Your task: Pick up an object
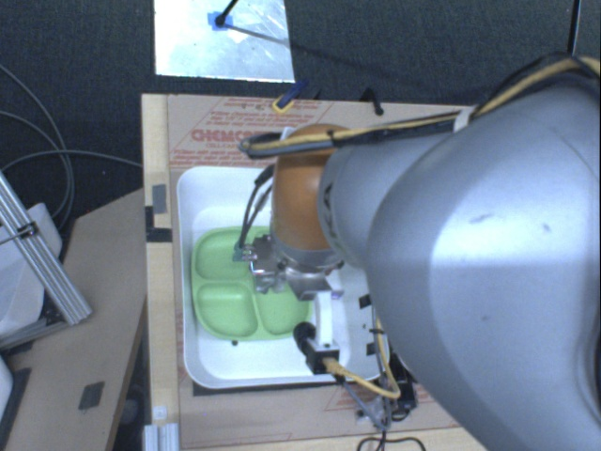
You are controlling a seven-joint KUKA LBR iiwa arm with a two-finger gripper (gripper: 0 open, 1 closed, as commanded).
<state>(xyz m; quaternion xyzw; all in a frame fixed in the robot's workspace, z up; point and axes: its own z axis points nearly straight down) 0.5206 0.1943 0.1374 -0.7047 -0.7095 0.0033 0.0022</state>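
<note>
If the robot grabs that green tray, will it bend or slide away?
The green tray looks like moulded plastic with divided compartments, so it would probably stay stiff and feel light. It lies flat in the white bin, so it likely won't tip, but its smooth, shiny surface might slide when pushed.

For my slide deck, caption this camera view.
Grey arm reaches over a light green sectioned plastic tray in a shallow white bin.

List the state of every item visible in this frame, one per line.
Green divided plastic tray: lying flat in the bin, partly covered by the arm.
Shallow white bin: upright on the bench, holding the tray.
Grey arm with orange band: reaching down over the bin.
</note>
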